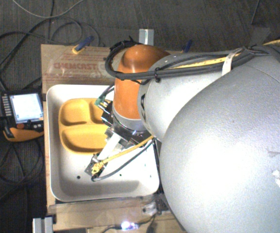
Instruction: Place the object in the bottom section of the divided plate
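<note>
White bin; arm low over plate

White bin sits on a brown board, with red print showing along the board's top edge. Blue clamp on that edge near the left corner, second blue clamp further right. Handheld screen unit, lit, lies on dark carpet off the board's left edge. Loose cables across the carpet.
</note>
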